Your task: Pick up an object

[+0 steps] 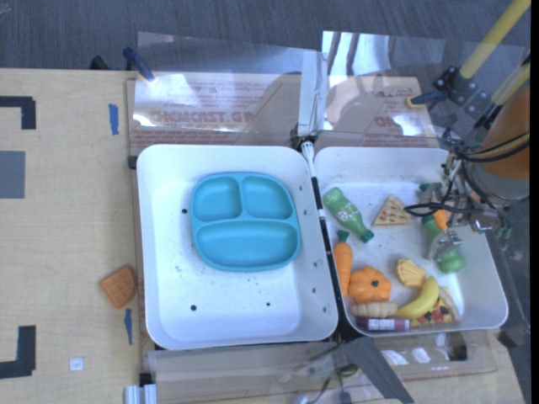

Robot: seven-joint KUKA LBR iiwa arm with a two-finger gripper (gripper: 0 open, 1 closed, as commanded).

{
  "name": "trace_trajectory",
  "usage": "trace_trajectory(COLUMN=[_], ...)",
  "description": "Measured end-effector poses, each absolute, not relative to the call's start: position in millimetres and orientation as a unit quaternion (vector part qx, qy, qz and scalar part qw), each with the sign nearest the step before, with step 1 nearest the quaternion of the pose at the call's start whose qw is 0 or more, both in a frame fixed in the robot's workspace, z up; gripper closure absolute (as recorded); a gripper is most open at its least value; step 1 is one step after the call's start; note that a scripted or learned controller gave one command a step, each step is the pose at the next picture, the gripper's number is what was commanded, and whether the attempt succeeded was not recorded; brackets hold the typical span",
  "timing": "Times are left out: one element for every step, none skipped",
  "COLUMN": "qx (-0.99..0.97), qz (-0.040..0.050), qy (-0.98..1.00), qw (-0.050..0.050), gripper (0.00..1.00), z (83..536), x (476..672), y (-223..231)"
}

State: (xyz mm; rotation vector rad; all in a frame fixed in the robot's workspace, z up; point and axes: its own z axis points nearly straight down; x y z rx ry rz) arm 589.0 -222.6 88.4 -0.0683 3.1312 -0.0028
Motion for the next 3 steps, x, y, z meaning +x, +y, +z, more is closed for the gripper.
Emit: trace_trajectory(qx=[-0.023, 0.190, 0.197], qz=[-0.0008, 0.0002, 0.0007], qy=[1.000, 0.982, 0.980], qw=[0.011, 0.005, 0.012], gripper=[1.00, 1.00, 1.00], z=[102, 89, 246], x=[593.4, 646.5, 653.9], y=[-220, -182, -133])
